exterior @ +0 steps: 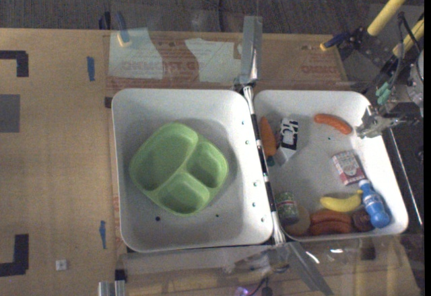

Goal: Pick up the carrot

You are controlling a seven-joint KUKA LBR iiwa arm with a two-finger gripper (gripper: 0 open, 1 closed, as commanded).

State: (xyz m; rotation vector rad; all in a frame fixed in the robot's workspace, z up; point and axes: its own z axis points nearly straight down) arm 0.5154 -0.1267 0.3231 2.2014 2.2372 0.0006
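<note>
The carrot [268,137] is a slim orange stick lying lengthwise against the left wall of the right bin [316,101], next to a black and white carton [289,133]. My gripper [370,126] hangs over the right bin's far right rim, well to the right of the carrot and apart from it. Nothing shows held in it.
The left bin [135,220] holds a green divided plate [179,167]. In the right bin lie an orange sausage [333,123], a small red and white box [347,167], a banana [341,203], a blue bottle [374,205], a can [287,207] and brown sausages [330,223].
</note>
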